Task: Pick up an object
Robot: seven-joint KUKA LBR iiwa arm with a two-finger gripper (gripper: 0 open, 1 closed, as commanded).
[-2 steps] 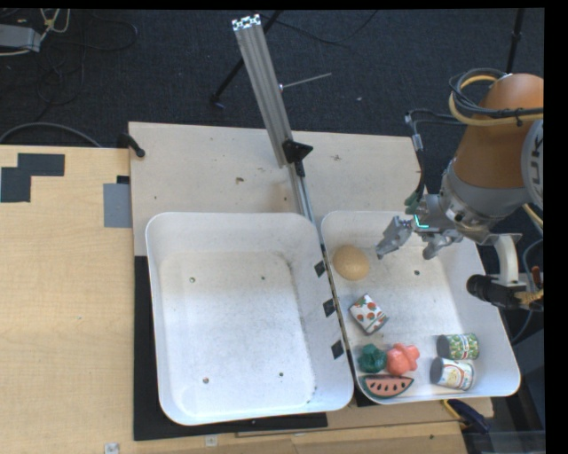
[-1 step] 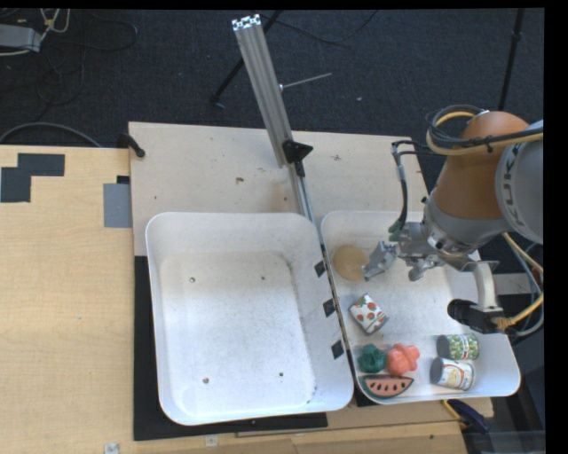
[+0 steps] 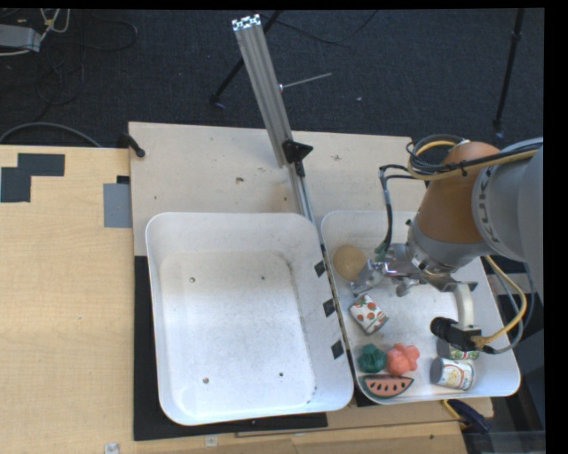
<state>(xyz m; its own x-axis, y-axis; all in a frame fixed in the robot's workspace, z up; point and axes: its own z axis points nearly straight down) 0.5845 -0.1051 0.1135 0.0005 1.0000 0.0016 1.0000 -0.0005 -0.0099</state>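
An aluminium extrusion [image 3: 269,97] rises at a slant from the table [image 3: 213,173] behind the two bins. A black clamp [image 3: 295,152] sits on its lower part. Black mat [image 3: 142,346] lies under the left bin. Dark carpet [image 3: 133,80] with cables [image 3: 35,27] surrounds the table

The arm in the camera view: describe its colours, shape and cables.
The arm is thick and rounded, grey, with an orange band above the wrist. Black and yellow cables loop around it. Its end effector is small, metallic and grey.
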